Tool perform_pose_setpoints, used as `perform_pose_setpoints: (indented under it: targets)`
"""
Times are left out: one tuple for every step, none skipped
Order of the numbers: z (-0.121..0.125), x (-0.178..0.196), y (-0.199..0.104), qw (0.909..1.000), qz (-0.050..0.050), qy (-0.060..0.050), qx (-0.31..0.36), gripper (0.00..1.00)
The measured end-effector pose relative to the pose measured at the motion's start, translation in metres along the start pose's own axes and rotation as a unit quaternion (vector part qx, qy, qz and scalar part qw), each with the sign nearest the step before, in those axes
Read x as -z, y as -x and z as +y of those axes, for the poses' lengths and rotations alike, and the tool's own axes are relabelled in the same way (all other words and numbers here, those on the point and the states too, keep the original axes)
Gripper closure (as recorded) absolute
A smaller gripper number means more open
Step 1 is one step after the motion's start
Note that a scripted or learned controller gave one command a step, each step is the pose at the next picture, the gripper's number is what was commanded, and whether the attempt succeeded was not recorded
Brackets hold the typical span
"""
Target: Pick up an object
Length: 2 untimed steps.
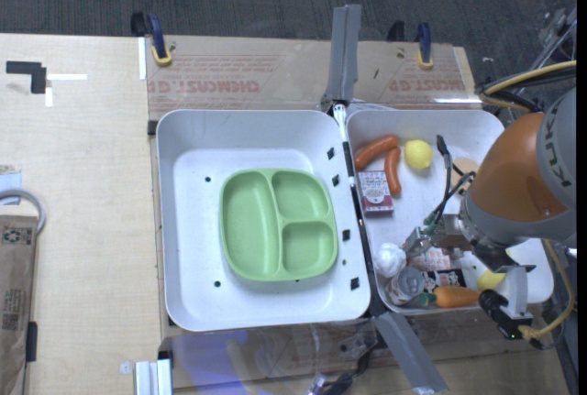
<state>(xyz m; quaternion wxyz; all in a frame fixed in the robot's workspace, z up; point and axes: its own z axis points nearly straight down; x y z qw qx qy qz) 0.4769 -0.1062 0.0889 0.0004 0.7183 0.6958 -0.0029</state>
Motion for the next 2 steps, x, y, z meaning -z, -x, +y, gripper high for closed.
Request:
perform_pose_setpoints:
  targets:
    - [0.001, 0.006, 0.001, 1.0, 0.0, -0.002, -0.001, 1.0]
    - [0.0, 0.112, -0.053, 0.9991, 0.001, -0.002, -0.043, 1.0]
